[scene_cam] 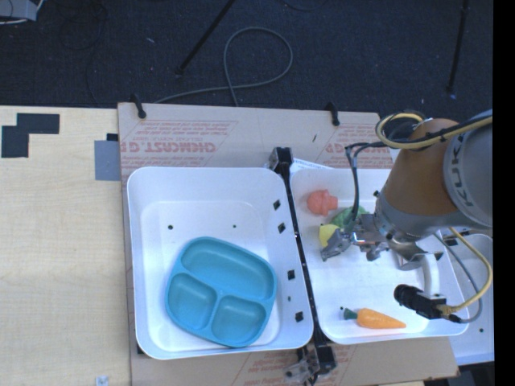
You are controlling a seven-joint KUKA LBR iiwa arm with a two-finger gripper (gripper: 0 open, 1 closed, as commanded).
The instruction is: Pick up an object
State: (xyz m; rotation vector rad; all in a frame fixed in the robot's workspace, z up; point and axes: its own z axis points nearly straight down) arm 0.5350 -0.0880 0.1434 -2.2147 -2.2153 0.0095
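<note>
arm (430, 187): bent low over right bin (386, 328) | end effector (336, 244): beside yellow object (327, 232) | grip: cannot tell

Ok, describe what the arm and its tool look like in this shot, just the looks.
The arm is bulky and rounded, with a grey shell bearing dark lettering and a wide orange band above the wrist. Yellow and black cables loop over its top and trail down its side. The tool is small, metallic grey, and juts from a silver wrist block. A black cylindrical fitting with a cable hangs below.
</note>
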